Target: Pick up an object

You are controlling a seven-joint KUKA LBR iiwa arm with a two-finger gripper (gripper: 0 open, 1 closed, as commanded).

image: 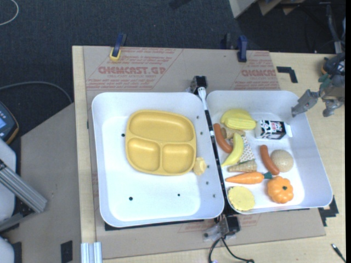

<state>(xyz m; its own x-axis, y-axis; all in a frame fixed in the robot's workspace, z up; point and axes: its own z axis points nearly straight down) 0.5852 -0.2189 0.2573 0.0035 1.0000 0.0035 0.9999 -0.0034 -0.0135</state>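
Cardboard-topped bench (164, 64), glossy white bins, moulded yellow tray (160, 142), plastic food, gripper (315, 102) spread open, ungrasping.

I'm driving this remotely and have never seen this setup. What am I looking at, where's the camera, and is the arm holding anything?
One camera looks down at a slant on a bench with two shallow white bins side by side. The left bin holds a yellow divided plate with a small pale piece at its right edge. The right bin holds toy food: a banana, two sausages, a carrot, a small pumpkin, a milk carton and a few more pieces. The gripper, a two-finger claw on a robot arm, shows at the right edge, over that bin's far right corner. Nothing sits between its fingers, so no object is picked up yet.
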